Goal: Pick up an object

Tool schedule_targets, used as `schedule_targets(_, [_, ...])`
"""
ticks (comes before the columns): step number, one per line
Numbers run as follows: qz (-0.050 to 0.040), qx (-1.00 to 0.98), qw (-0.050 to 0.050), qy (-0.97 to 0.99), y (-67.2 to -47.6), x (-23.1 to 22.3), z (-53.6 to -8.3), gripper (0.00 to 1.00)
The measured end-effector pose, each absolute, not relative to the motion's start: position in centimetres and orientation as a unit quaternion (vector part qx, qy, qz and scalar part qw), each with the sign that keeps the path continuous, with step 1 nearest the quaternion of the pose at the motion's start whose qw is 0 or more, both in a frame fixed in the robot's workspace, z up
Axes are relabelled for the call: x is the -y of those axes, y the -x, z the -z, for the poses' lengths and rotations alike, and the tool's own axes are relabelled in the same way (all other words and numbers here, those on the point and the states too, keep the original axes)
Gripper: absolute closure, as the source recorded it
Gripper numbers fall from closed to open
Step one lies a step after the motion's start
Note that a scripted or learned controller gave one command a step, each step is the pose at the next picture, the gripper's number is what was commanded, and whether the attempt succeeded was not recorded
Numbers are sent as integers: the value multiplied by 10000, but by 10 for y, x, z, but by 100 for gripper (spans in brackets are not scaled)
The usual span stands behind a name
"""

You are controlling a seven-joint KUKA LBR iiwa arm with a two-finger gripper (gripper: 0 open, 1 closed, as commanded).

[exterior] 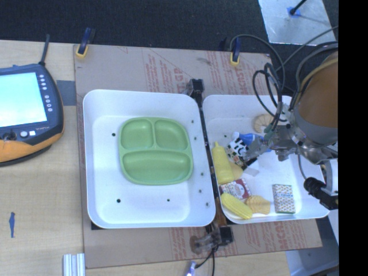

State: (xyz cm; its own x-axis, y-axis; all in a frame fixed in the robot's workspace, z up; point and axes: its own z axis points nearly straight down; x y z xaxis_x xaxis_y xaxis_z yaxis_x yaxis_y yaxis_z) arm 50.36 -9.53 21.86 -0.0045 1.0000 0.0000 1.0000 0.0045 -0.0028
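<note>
Two shallow white bins side by side on a brown cardboard-covered bench. Left bin (98, 171) holding a green divided plate (155, 150) with three compartments, lying flat near the middle. Right bin (227, 109) cluttered with small objects: yellow banana-like toy (222, 162) along the left wall, corn cob toy (236, 205) at the near left corner, red-and-white packet (235, 188) just above the corn, small orange-tan piece (259, 204) beside the corn, patterned rectangular block (283, 198) near the front right, black-and-white cow-patterned toy (236, 148) near the middle with a blue piece (248, 137) touching its upper side, and a tan rounded item (263, 121) toward the back. Grey arm with orange band (319, 96) reaching in from the right over the right bin, cables looping above the wrist. Gripper (251, 156) low over the middle of the right bin, tip just beside the cow-patterned toy and the banana-like toy (contact with either not resolvable at this angle). Claw state: cannot tell, dark and partly merged with shadow; nothing visibly between the tips. Teach pendant (26, 111) with lit screen resting on the bench at far left, well apart from the bins. Blue-and-yellow clamps (84, 43) holding the cardboard at the back edge.
</note>
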Motion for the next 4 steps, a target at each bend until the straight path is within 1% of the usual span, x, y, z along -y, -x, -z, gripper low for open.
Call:
schedule_targets(1, [-22, 7089, -1, 7053, -556, 108, -98, 0])
schedule_targets(2, [-7, 7078, 7, 7064, -598, 148, -92, 0])
schedule_targets(3, [-11, 7083, 9, 7059, -598, 149, -103, 100])
schedule_targets(4, [-3, 7085, 11, 7058, -623, 96, -162, 100])
